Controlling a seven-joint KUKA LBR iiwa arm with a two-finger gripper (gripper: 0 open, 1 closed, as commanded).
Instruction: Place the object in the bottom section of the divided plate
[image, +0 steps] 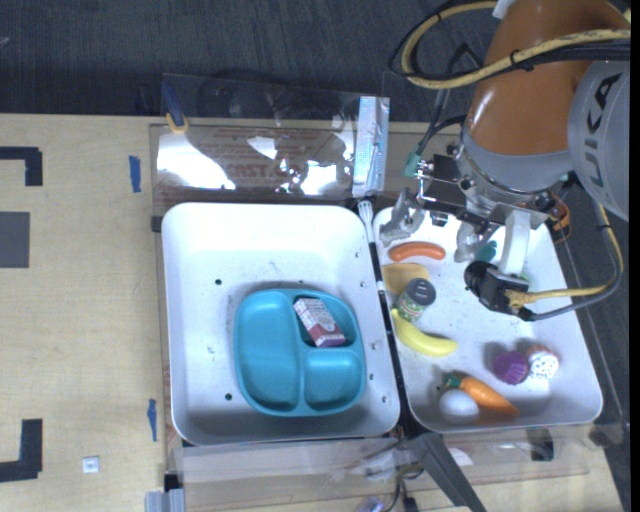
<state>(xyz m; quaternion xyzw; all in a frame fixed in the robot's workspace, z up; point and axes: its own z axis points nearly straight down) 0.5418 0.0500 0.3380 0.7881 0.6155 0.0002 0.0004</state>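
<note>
A blue divided plate (270, 365) lies in the left white bin (200, 260). A small red and white carton (319, 322) rests tilted in the plate's upper right section, beside the divider ridge. My gripper (437, 230) hangs over the far end of the right bin (575, 385), well to the right of the plate. It is open with nothing between its fingers. An orange sausage (414, 251) lies just below it.
The right bin also holds a small jar with a dark lid (415, 298), a banana (424, 340), a carrot (485, 393), a white egg (458, 404), a purple grape bunch (509, 367) and a white spotted item (542, 366). Shiny plastic (270, 160) sits behind the left bin.
</note>
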